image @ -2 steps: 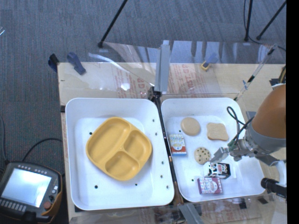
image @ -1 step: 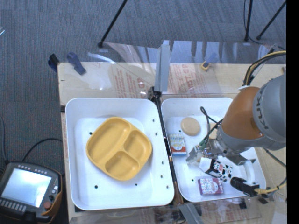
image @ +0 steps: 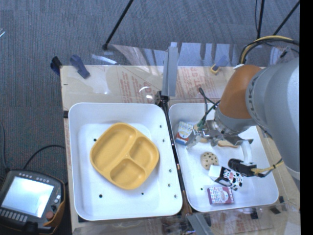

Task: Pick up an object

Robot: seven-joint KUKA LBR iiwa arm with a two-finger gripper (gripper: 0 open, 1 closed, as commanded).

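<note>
My gripper [image: 200, 136] is low in the right bin [image: 271, 187], near its back left part, under the grey wrist with the orange band. Just left of it, touching or nearly so, lies a small white, yellow and blue carton [image: 184, 131]. A round chocolate-chip cookie [image: 209, 159] sits in front of the gripper. A tan, flat item [image: 226, 143] pokes out from beneath the wrist on the right. Closer to the front are a black-and-white cow-print carton [image: 230, 177] and a pink box [image: 220, 195].
The left bin [image: 78, 131] holds a yellow divided plate [image: 124, 154]. A metal post [image: 170, 75] stands behind the ridge between the bins. A teach pendant [image: 30, 197] lies on the floor at the lower left. The arm's cable [image: 266, 169] loops over the right bin's right side.
</note>
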